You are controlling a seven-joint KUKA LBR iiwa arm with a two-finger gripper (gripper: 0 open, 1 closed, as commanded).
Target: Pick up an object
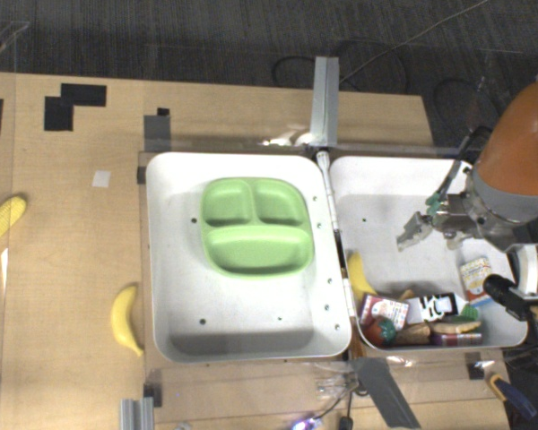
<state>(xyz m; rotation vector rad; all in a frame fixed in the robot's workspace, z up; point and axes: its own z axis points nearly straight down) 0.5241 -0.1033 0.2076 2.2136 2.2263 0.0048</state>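
- Camera view lets you look down on a light wooden table [72,267] with two shallow white bins side by side.
- Your left white bin [175,330] holds a green plastic plate with three sections [255,225], lying flat near the middle.
- Your right white bin [377,191] has a pile of small things along its near edge: a yellow banana [359,276], a red and white box [385,312], a black and white pack [437,306], and a small white and orange carton [474,276].
- Your grey metal hand [412,233] hangs over the bare middle of the right bin, above the pile.
- You can see its fingers spread apart, with nothing between them.
- You can see the arm's orange band [524,146] at the right side.
- Outside the bins, a second yellow banana [125,319] lies on the table just beside the left bin, and a yellow corn cob [2,222] lies far to the left.
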